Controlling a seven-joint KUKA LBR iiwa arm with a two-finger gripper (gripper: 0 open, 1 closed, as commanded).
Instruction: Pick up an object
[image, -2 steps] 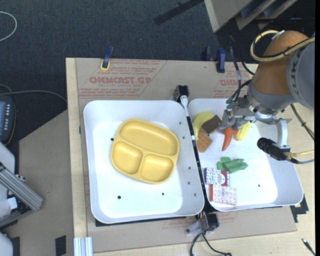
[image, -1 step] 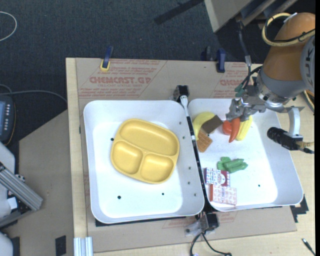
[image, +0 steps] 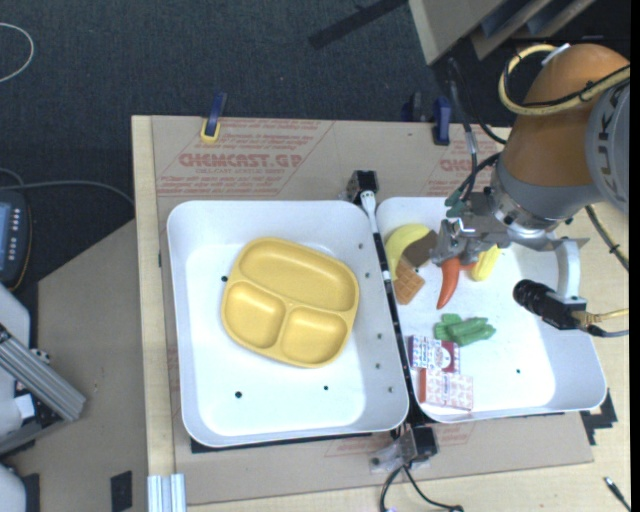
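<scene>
The surface (image: 170, 150) is a brown board carrying two shallow white bins side by side. The left bin (image: 195, 330) holds one item: a yellow divided plate (image: 290, 300) with three compartments, lying flat near the bin's centre and slightly toward its far edge. The right bin (image: 560, 385) holds the remaining items. Against its left wall, toward the far corner, sits a round yellow-green fruit (image: 405, 240), with a small orange-brown waffle-textured piece (image: 408, 287) just beside it on the near side. Along the same wall, at the near-left corner, lies a red-and-white printed packet (image: 440, 372). A green toy vegetable (image: 463, 329) lies just beyond the packet, toward the bin's centre. An orange-red toy pepper (image: 449, 283), long and tapered, hangs point-down over the far half of the bin, its upper end at the gripper (image: 455, 245). The jaws appear to be pinching the top of the pepper, though the contact point is partly hidden by the gripper body. A small yellow object (image: 486, 263) lies just right of the pepper. The grey arm with its orange band (image: 565, 100) enters over the bin's far-right corner.
</scene>
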